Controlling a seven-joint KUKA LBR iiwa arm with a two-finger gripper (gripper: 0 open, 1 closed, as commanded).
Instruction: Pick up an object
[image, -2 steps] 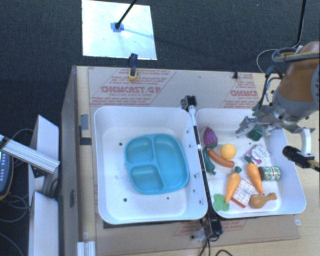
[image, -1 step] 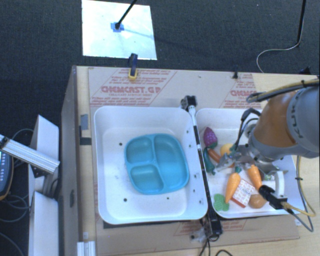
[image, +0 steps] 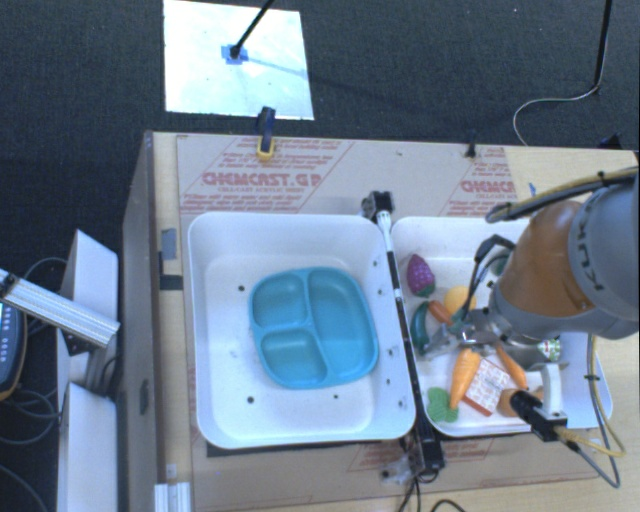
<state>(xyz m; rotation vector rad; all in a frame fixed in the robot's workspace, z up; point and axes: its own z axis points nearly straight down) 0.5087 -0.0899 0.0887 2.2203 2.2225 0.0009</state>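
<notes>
Camera view: gripper (image: 468, 338) low in right bin (image: 600, 405) over toy carrot (image: 463, 372); jaw state cannot be told; step: descent to grasp; next: close, lift

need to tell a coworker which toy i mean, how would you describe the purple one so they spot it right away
Start at the right-hand white bin, the one the arm reaches over, not the left bin with the blue divided tray. Go to its upper left corner, beside the divider between the bins. The purple toy is a rounded egg-like piece alone there, while its neighbours below are yellow, orange and green.
</notes>
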